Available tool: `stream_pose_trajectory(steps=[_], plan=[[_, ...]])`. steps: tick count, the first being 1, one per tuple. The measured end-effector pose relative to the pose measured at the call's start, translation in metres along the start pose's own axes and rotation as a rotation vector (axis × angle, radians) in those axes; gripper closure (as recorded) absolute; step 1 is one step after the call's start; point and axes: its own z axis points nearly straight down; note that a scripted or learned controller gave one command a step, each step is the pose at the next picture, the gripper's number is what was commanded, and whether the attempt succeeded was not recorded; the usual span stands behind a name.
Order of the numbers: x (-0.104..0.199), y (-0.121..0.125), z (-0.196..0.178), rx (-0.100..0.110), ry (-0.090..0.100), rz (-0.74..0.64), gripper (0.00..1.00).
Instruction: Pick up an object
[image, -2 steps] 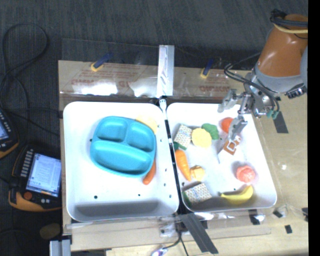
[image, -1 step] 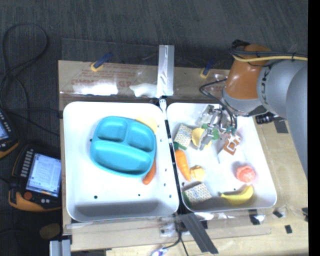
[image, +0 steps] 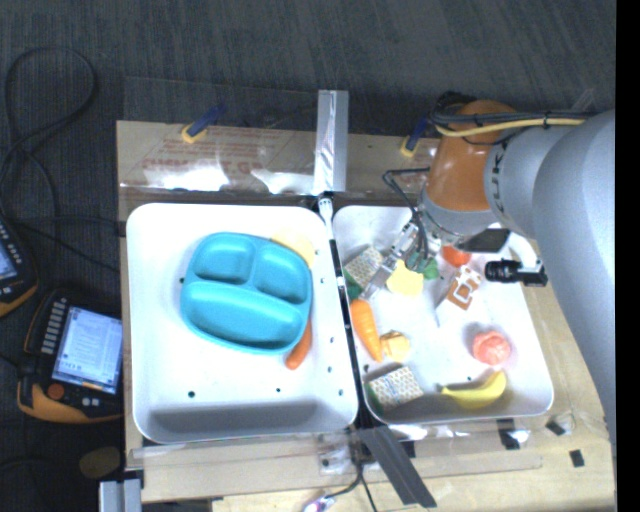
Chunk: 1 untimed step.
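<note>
Risk: the gripper (image: 412, 250) sits low over crowded items at the right bin's (image: 535, 395) back edge, so a closing grasp could snag the yellow piece (image: 405, 280) or a neighbouring item and slip. Arm reaches in from the right, wrist pitched downward. How wide the gripper stands, and whether it has anything, cannot be judged.

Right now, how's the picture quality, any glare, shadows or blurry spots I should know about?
In the camera view, light is even and soft; the white bins look bright, nearly washed out, with faint shadows under the blue tray. Glare shows on the plastic sheet behind the bins. The arm is large and soft-edged; small items near the gripper are hard to resolve.
</note>
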Motion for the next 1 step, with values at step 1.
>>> stream_pose_trajectory(steps=[1], plan=[[-0.0156,0.0075,0.0008,0.006,0.021,0.173,0.00]])
